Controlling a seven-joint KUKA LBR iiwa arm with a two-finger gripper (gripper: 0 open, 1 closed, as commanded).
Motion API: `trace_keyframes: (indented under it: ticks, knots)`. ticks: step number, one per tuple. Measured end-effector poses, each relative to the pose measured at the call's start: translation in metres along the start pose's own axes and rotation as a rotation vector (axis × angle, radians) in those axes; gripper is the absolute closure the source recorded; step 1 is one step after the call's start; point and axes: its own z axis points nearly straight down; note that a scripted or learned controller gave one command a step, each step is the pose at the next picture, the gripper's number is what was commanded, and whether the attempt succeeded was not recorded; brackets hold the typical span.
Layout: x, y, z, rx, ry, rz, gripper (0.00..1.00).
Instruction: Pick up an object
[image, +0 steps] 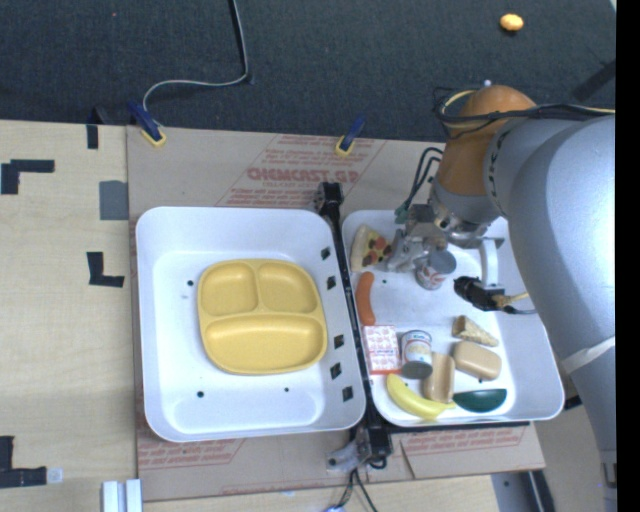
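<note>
My gripper (398, 252) is low over the back left part of the right bin (545, 390). It hangs just right of a pizza slice (372, 243) and left of a small grey can (432, 272). An orange sausage (366, 298) lies just in front of it along the bin's left wall. Further forward lie a red-and-white packet (381, 348), a small labelled tin (416, 347), a banana (415, 397), a bread roll (438, 377), a tan loaf (477, 360), a cheese wedge (472, 327) and a dark green piece (480, 400).
The left bin (165, 300) holds a yellow divided plate (263, 315). The arm's grey body (560, 230) covers the right bin's far right side. A black clip (329, 195) sits where the bins meet at the back.
</note>
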Motion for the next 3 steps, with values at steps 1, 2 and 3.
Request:
trace_keyframes:
  ticks: [1,2,3]
  knots:
    - [-0.012,0.005,-0.076,-0.035,0.008,-0.010,1.00]
    - [-0.012,0.004,-0.075,-0.033,0.007,-0.009,0.00]
    - [-0.046,0.007,0.008,-0.030,0.006,-0.009,0.00]
